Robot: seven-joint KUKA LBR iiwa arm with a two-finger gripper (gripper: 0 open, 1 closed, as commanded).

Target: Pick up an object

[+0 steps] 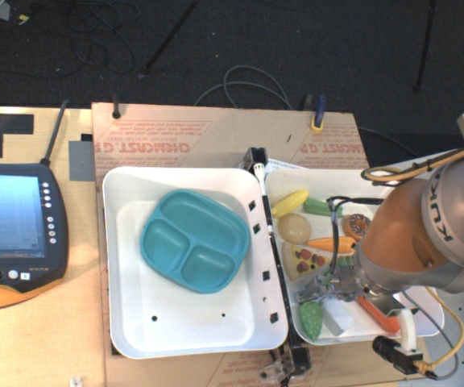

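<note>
The right bin (279, 298) holds several small toys: a yellow banana (289, 202), a green piece (316, 206), a beige round item (295, 229), an orange carrot (329, 245), a green leafy toy (311, 320) and a red-orange stick (377, 314). My gripper (334, 287) is down inside this bin, among the toys near its middle, under the orange wrist band (397, 236). The wrist hides much of the bin's right half. Nothing is visibly lifted.
A teal divided plate (195, 239) lies in the left bin (127, 297). A black divider with clips (266, 240) runs between the bins. A tablet pendant (14, 224) sits at the far left on the bench. Cables lie beyond the cardboard.
</note>
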